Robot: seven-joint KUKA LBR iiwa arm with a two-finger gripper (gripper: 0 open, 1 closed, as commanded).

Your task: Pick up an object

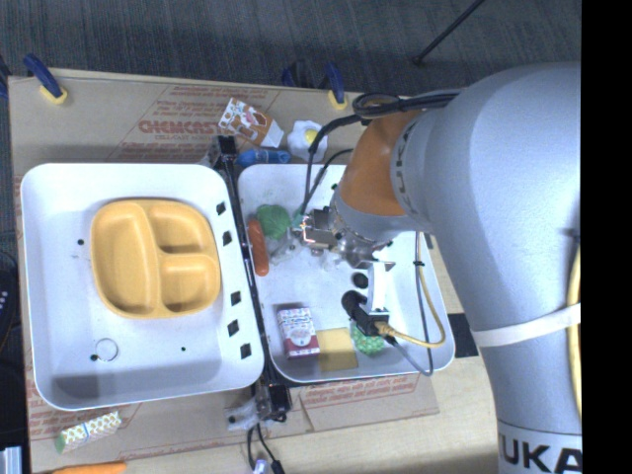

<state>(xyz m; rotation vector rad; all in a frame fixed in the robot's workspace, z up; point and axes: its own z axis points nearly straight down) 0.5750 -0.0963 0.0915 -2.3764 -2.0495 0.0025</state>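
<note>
The right bin (434, 349) holds several items. A green leafy piece (274, 219) lies at its upper left, and an orange-red sausage-like piece (259, 248) lies along the left wall. A small red box (296, 329) and a yellow block (337, 350) sit near the front wall, with a small green item (369, 343) to their right. My gripper (306, 233) hangs low over the upper middle of this bin, just right of the green piece. The wrist and cables hide its tips. I see nothing held.
The left bin (39, 265) carries a yellow divided tray (153, 257). Behind the bins lie a printed packet (242, 118), a blue item (263, 155) and a yellow-white item (304, 135). The grey arm (513, 225) covers the right side. A yellow cable (425, 339) loops over the right bin's front corner.
</note>
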